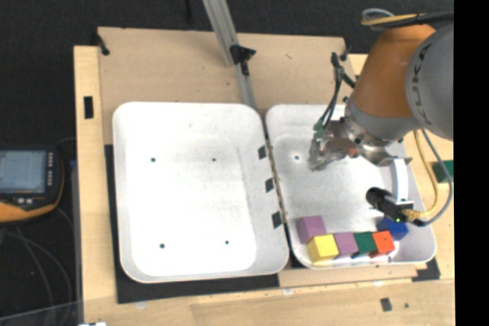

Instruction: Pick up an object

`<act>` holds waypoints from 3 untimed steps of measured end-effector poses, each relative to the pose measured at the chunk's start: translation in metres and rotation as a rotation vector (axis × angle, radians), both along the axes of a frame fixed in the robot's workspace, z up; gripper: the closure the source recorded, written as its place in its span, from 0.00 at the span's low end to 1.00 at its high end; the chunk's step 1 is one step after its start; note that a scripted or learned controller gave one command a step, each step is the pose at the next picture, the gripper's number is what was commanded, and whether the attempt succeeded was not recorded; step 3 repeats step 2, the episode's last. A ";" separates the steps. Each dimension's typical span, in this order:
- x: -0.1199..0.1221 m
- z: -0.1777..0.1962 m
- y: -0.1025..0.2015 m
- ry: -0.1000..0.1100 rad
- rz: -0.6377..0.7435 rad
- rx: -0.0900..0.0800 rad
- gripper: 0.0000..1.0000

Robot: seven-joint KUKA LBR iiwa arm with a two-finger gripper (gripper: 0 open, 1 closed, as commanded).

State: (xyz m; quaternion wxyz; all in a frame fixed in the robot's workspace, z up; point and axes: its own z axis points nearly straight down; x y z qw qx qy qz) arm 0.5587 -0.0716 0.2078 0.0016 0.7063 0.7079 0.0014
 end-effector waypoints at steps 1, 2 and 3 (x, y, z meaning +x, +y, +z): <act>0.016 0.034 0.074 0.000 0.007 0.003 1.00; -0.011 0.070 0.156 0.000 0.009 0.004 1.00; -0.011 0.070 0.156 0.000 0.009 0.004 1.00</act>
